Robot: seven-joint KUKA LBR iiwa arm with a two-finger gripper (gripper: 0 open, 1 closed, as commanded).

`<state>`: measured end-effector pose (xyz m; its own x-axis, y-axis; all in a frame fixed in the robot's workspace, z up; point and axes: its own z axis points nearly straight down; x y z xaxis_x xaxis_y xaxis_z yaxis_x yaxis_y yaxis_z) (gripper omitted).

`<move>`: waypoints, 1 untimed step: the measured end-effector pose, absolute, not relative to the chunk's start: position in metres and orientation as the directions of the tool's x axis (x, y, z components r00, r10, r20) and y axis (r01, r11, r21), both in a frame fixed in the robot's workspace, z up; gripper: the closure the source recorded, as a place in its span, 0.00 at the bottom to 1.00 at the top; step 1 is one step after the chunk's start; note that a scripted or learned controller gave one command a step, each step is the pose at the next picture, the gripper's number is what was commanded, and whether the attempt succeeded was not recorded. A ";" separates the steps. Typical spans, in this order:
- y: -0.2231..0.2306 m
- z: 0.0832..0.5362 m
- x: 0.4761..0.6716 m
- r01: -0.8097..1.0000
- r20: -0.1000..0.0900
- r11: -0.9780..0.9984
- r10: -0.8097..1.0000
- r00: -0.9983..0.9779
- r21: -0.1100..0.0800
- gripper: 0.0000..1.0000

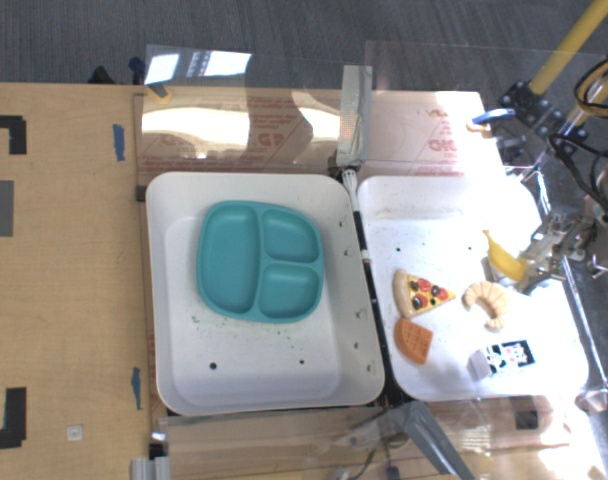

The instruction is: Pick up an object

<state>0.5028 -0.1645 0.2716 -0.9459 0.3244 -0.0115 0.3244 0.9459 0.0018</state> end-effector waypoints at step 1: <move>-0.118 0.245 0.486 0.692 0.001 0.722 0.692 -0.722 0.001 1.00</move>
